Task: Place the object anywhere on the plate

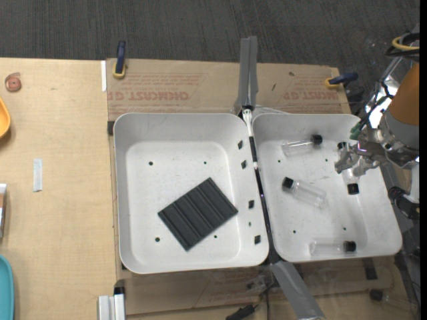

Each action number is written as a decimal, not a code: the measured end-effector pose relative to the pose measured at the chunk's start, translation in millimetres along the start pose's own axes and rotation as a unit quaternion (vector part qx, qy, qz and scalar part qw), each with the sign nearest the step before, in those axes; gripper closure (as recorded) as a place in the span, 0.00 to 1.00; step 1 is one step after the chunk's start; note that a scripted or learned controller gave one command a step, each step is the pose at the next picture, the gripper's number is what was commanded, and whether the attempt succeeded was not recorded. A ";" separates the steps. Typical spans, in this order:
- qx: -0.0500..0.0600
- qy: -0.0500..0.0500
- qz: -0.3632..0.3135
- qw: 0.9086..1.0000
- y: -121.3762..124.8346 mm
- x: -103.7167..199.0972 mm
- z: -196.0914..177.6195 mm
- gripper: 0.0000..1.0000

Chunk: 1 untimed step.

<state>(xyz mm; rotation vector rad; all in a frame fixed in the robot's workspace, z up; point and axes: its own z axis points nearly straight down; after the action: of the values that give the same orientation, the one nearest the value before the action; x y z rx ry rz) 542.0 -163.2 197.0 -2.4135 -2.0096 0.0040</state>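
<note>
Pincer: I see the metal two-finger gripper (351, 167) over the right edge of the right-hand shallow white bin (380, 242); I cannot tell how far apart it stands.

In its grasp: a clear plastic vial with a black cap (353, 187) hangs just below it, cap down, but I cannot make out whether it is truly gripped.

Arm: the grey arm with the orange band (405, 105) rises up and to the right of the pincer.

Up-left of the pincer: a second clear vial with a black cap (300, 145) lies flat on that bin's floor, near the far wall.

Left of the pincer: a third clear capped vial (303, 191) lies slanted in the middle of the same bin.

Below the pincer: a fourth clear capped vial (331, 247) lies along the near wall.

Far left of the pincer: the dark grey ribbed rectangular plate (197, 213) lies tilted on the floor of the left-hand white bin (127, 179), well apart from every vial.
</note>
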 end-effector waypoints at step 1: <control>0.001 0.000 -0.089 0.996 -78.3 68.7 -39.8 1.00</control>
<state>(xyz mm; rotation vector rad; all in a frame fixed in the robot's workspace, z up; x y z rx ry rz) 477.5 -81.4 236.9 -2.2244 -2.2147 0.0047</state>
